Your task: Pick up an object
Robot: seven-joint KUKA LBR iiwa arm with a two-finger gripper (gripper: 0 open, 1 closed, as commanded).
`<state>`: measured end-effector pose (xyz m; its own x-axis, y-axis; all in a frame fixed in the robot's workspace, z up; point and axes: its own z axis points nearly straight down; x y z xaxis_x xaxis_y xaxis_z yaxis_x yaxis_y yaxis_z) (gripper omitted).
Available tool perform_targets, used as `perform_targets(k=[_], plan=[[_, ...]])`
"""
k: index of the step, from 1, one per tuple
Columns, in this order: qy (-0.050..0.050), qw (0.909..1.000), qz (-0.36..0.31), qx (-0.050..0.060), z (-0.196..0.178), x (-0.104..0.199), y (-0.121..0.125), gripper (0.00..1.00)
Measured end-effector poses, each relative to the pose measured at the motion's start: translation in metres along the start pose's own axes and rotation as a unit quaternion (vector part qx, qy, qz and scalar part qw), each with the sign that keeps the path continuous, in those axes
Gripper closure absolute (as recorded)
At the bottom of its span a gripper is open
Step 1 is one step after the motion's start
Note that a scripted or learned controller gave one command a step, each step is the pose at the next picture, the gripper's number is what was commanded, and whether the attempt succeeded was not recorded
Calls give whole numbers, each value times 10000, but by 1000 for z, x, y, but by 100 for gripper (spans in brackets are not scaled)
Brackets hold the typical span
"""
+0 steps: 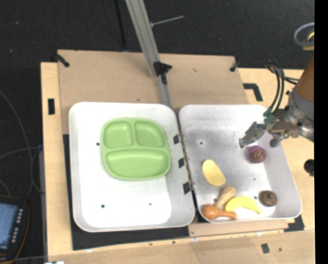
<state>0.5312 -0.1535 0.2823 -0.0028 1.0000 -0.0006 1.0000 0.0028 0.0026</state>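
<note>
End effector (261, 137) hovers with fingers spread just above the round purple object (256, 155), which shows no long axis.

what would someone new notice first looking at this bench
Most likely the green divided plate, sitting alone in the left white bin. Next, the end effector hanging over the right bin, just above a small dark purple object. Then the cluster near that bin's front edge: a pale yellow piece, a banana, an orange piece and a brown doughnut-like piece.
</note>
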Motion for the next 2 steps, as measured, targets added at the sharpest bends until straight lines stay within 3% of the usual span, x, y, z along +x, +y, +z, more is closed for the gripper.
perform_targets(k=[1, 2], plan=[[1, 10000, 7, -1, 0, 0, 0, 0], [-4, 10000, 21, 25, 46, -6, 6, 0]])
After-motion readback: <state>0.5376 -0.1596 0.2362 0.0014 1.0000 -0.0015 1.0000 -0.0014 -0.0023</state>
